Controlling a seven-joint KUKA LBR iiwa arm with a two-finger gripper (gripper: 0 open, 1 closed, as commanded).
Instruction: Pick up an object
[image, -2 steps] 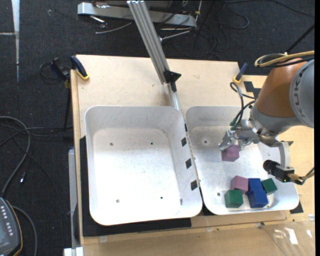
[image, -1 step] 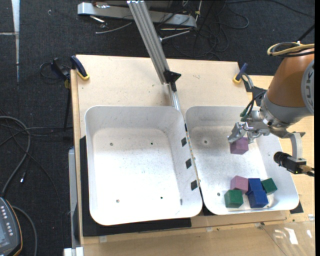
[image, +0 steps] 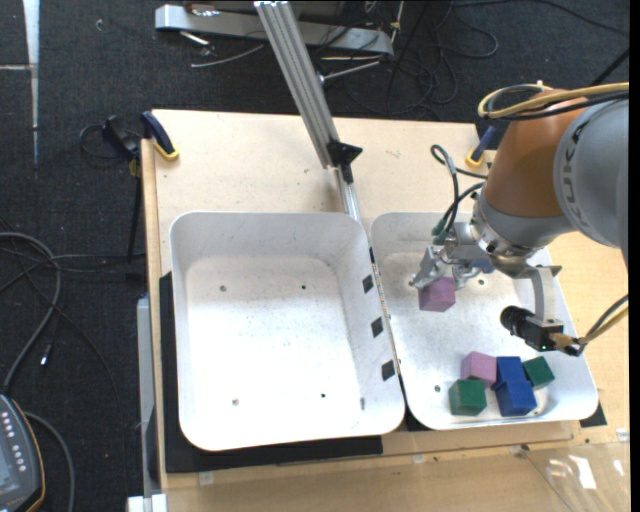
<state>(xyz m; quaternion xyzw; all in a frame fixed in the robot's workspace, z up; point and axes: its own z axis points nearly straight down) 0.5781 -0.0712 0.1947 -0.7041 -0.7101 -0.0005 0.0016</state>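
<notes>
My gripper (image: 438, 284) hangs over the upper left part of the right bin (image: 400, 240), below the grey arm with its orange band. A small purple block (image: 437, 296) sits between the two fingertips, and the gripper is shut on it. It appears slightly above the bin floor. Several more blocks lie clustered in the near right corner of that bin: a pink one (image: 479, 366), a blue one (image: 514, 386), a green one (image: 467, 397) and a darker green one (image: 538, 372).
The left bin (image: 190, 300) lies beside the right one, sharing a middle wall. A slanted metal pole (image: 303, 85) reaches down to the bins' far junction. A clamp (image: 155, 135) sits on the bench's far left corner. Cables trail from the arm's wrist.
</notes>
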